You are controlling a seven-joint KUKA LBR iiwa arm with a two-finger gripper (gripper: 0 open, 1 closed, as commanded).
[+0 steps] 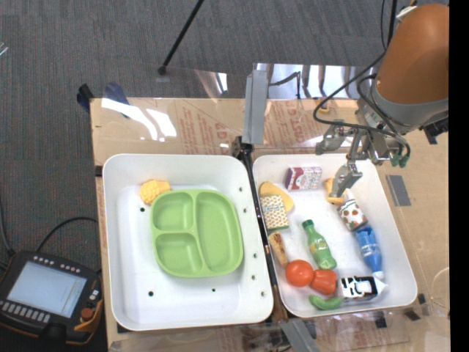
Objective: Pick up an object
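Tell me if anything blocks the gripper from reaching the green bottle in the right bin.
Nothing visible blocks it. The gripper hangs over the right bin's far end, and the green bottle lies exposed below it in the picture, with bare bin floor between them. The blue bottle lies beside it, apart.

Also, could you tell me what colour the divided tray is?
Light green tray, clearest in the camera view.

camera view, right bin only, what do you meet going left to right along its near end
red tomato → red pepper → black-and-white carton, with a green pepper lying just below the red one.
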